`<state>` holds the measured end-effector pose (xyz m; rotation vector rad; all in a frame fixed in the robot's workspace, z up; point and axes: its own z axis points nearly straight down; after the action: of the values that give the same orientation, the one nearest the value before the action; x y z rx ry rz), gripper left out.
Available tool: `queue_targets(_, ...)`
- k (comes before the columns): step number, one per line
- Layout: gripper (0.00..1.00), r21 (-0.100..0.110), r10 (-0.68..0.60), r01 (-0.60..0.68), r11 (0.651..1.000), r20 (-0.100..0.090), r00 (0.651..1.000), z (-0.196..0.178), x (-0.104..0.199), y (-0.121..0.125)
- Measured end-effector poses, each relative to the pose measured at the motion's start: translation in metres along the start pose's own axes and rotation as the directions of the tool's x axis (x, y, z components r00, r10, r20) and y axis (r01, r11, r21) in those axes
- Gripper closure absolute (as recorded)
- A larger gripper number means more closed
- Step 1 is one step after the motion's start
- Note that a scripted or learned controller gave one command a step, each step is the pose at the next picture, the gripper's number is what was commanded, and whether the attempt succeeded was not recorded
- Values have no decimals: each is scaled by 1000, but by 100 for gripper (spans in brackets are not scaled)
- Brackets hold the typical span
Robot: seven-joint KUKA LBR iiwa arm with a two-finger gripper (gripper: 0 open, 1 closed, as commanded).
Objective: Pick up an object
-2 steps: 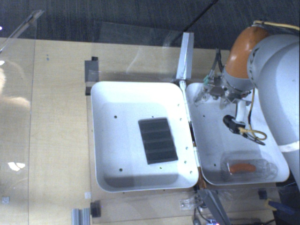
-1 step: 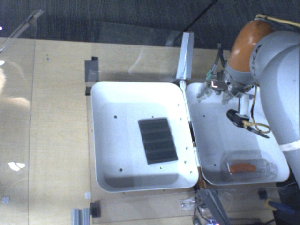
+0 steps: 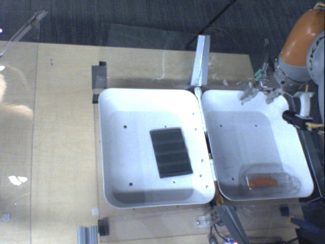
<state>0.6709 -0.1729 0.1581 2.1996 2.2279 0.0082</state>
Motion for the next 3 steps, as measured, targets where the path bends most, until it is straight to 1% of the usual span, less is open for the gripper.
queue_targets(1,0,1,144,-144,990,-3,990,68,42,-77)
queue_targets(2,0,1,195,-195,981,0,981,-15,-10,-64)
queue_targets(3,0,8,219,-219,976,-2,976,10,78,-138)
